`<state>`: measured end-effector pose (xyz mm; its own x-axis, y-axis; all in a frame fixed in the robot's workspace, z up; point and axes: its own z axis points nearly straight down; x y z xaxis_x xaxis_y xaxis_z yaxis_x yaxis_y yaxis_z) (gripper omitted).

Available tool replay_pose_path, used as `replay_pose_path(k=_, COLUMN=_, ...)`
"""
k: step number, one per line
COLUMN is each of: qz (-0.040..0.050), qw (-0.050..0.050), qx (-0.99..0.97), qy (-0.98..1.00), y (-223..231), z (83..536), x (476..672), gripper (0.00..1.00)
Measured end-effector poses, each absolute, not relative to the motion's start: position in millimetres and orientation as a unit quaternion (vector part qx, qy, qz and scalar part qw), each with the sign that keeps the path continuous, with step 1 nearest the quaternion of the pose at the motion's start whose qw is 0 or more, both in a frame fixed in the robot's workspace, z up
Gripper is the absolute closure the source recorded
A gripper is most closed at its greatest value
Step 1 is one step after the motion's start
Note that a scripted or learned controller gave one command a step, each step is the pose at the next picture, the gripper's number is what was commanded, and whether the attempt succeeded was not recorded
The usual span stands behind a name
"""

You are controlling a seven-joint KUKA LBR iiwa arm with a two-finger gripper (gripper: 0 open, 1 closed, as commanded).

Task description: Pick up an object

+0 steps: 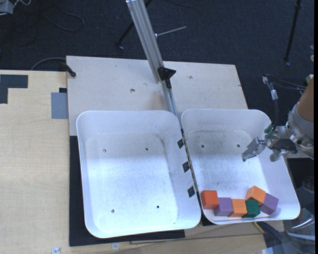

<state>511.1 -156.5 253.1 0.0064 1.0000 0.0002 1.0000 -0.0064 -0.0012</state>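
Several small blocks lie along the near edge of the right bin (222,126): an orange block (209,198), a purple block (223,206), an orange block (238,206), a green block (251,207), an orange block (256,194) and a purple block (269,203). My gripper (263,149) hangs over the right side of this bin, well above and behind the blocks. Its two fingers are spread apart with nothing between them.
The left bin (127,168) sits beside the right one, parted by a rim with black clips (186,166). A slanted aluminium post (148,41) rises behind the bins. The arm's wrist (303,121) enters at the right edge.
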Motion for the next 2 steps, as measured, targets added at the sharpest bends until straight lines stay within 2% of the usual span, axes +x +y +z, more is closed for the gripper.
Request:
replay_pose_path(k=1, qz=0.0004, qw=0.001, qx=-0.709, qy=-0.705, y=-157.0, z=262.8, x=511.2, gripper=1.00)
replay_pose_path(k=2, qz=0.0006, qw=0.001, qx=-0.710, qy=-0.704, y=-157.2, z=262.3, x=511.1, gripper=0.00)
